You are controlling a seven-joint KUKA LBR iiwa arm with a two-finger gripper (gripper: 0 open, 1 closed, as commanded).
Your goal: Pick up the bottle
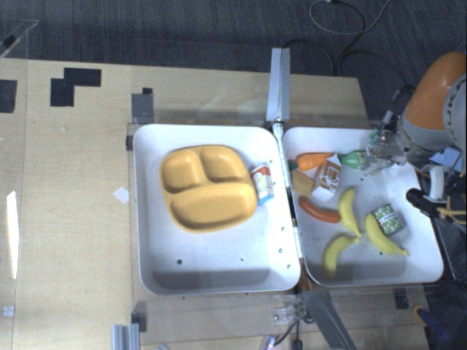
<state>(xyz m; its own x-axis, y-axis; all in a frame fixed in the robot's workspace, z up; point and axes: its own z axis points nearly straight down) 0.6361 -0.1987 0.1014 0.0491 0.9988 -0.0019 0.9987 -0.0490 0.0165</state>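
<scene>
Just wood bench (73,217), dark carpet (182,20).

Grey arm (454,115), orange band (436,97)

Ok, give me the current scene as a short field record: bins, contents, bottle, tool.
left bin: yellow divided tray; small can touching the tray's right edge
right bin: carrot, carton, sausage, three bananas, green can
bottle: green, lying at the back of the right bin, beside the carrot
tool: low over the back of the right bin, just right of the bottle
grasp: cannot tell
</scene>
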